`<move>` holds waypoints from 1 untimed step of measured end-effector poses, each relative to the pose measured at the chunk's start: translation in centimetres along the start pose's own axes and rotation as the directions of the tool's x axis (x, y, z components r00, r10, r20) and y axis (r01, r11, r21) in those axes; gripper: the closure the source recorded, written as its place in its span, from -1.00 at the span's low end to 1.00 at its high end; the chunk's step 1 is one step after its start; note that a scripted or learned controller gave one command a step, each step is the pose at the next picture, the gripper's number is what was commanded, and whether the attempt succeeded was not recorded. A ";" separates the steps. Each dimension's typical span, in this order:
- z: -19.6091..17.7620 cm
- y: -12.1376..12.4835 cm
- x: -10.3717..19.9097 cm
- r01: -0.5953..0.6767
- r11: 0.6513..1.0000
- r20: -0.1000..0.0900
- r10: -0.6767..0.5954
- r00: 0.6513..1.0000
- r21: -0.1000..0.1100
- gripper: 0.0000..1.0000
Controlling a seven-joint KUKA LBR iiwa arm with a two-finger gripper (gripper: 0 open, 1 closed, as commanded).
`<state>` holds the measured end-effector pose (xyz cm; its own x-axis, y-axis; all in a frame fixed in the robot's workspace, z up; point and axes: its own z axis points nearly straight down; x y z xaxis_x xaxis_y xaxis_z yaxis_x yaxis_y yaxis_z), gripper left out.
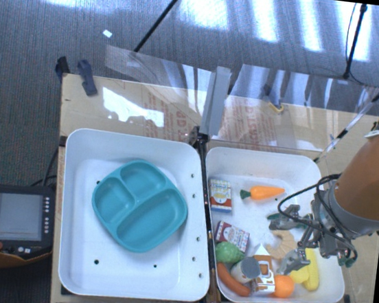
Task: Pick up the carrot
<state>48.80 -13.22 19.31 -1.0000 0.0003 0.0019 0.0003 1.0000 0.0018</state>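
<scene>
The arm (368, 185) is cut off by the view's right side, so only its orange band and grey wrist show, and cables cross in front of the hand (299, 246). The hand's dark metal parts hang over the right bin (257, 160), but how far it is open I cannot tell, and nothing can be made out between its parts. The carrot (265, 193) lies in the upper middle of that bin, orange with a green top pointing to 9 o'clock, at about 11 o'clock from the hand and apart from it. A small red-and-white box (220, 194) lies just beside the carrot at 8 o'clock. Toys crowd the bin's 6 o'clock corner, overlapping so that some are hard to name. The left bin (72, 250) on the counter (140, 103) holds a teal divided plate (139, 205)
</scene>
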 end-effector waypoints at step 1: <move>-5.9 -2.2 -6.4 -0.016 1.000 0.008 0.016 1.000 0.002 -1.00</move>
<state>55.21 -15.45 25.20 -0.9999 0.0163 -0.0058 0.0163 0.9999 0.0000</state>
